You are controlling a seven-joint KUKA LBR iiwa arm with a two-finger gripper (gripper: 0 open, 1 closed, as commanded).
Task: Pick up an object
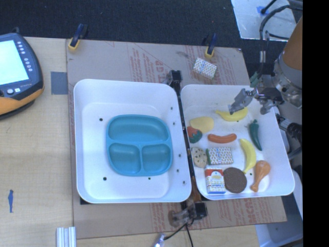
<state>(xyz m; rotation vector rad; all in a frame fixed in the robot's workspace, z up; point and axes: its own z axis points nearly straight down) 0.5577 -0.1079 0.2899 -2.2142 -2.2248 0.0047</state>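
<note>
Camera view, looking down at a slant, has the two white bins side by side on a brown board. The left bin (pixel 85 138) carries a blue divided plate (pixel 139 144) near its middle. The right bin (pixel 286 161) carries the toy foods. The gripper (pixel 253 101) reaches in from the right and sits over the far right corner of the right bin; its two fingers stand apart, one finger (pixel 238 102) lying at the far end of a small yellow banana (pixel 231 115) and the other toward the bin's right edge, with nothing seen between them. That small banana lies near the bin's far edge, just beside a green pepper (pixel 255 134) by the right edge. A yellow lemon-like piece (pixel 201 123) lies toward the left edge, with a red and green piece (pixel 194 135) touching it on the near side. A sausage (pixel 222 137) lies across the middle. Nearer, a round cookie (pixel 199 157) sits beside a speckled square cracker (pixel 221 155), and a longer banana (pixel 249 154) curves along the right side. Along the near edge lie a small red and white carton (pixel 215 181), a dark brown disc (pixel 235 179) and a chicken drumstick (pixel 260 175). Outside the bins, a speckled block (pixel 204 68) rests on the board beyond the far edge of the right bin, and a tablet-like handset (pixel 15 71) lies at the bench's far left.
</note>
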